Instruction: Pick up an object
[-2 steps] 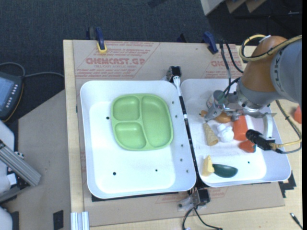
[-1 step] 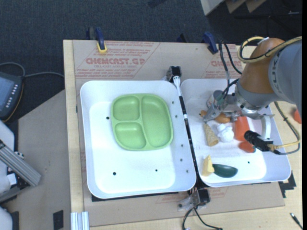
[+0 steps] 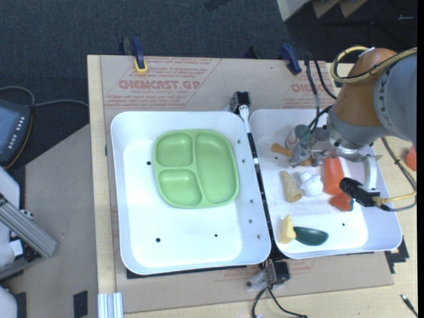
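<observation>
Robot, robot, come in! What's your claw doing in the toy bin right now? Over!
Gripper low in right bin, fingers unclear. Nothing seen held. Orange piece, tan piece, white lump crowd close.

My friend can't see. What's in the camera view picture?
A grey robot arm reaches over the right white bin, above small toys including a dark green leaf-shaped piece and an orange block. The left white bin holds a light green divided plate.

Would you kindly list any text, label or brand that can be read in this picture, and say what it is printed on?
"CHEMCAST GP" in red, on the brown protective sheet covering the bench behind the left bin.
The same red print repeats behind the right bin, mostly hidden by the arm, too partial to read.
Smaller red lines under the brand are too blurred to read.
</observation>
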Controlling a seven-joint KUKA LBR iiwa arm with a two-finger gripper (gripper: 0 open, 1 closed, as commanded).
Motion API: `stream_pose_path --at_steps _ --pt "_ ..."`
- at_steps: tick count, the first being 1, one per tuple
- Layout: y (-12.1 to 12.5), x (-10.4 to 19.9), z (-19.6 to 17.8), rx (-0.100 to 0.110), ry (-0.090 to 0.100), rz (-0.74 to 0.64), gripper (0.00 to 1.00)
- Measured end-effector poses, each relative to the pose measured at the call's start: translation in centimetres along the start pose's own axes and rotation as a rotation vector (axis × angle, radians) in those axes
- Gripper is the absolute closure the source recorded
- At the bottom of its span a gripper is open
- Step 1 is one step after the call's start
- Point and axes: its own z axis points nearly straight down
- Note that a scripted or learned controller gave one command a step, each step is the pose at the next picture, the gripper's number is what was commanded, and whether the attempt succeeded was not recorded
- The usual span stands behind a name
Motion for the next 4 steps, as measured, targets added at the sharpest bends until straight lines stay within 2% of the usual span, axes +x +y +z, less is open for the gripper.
stream_pose_path --at_steps 2,3,4 --pt "-0.1 0.6 -12.7 -0.007 -0.002 -0.002 1.0" --pt "0.0 0.6 -13.0 -0.003 -0.001 -0.002 1.0" --pt "-0.6 6.4 -13.2 0.002 0.002 -0.007 1.0"
